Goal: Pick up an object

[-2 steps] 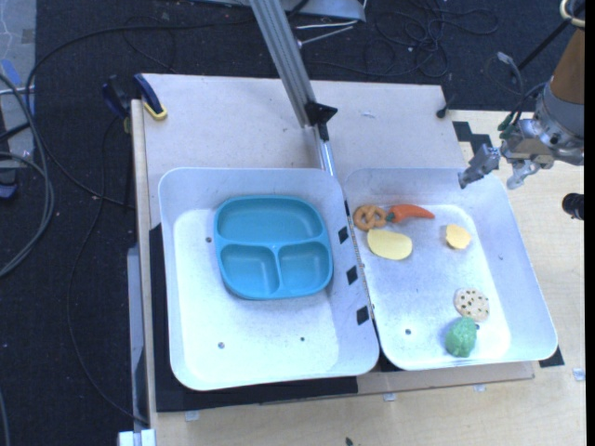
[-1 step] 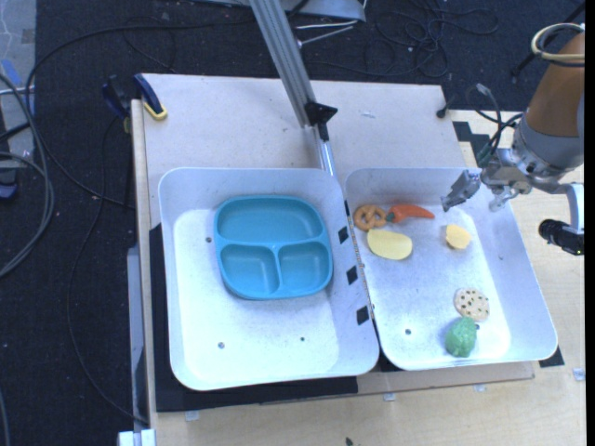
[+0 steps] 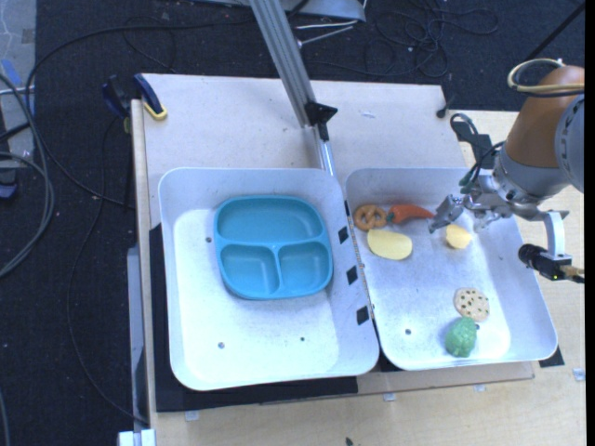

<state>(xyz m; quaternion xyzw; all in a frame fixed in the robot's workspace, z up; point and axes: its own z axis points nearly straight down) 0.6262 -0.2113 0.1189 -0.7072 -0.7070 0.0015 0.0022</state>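
Right now I see my gripper (image 3: 457, 214) low in the right bin (image 3: 423, 328), upper right of frame, fingers spread apart, holding nothing; a small yellow piece (image 3: 458, 238) lies just beside it, below.

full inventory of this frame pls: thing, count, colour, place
bins: 2, white, side by side on bench
divided plate: 1, blue, left bin
pretzel: 1, brown, right bin, far left corner
carrot-like piece: 1, orange, beside pretzel
potato-like piece: 1, yellow, below pretzel
small chunk: 1, yellow, by gripper
cookie: 1, tan, right bin, near side
broccoli-like piece: 1, green, below cookie
gripper: 1, grey, above right bin's far side
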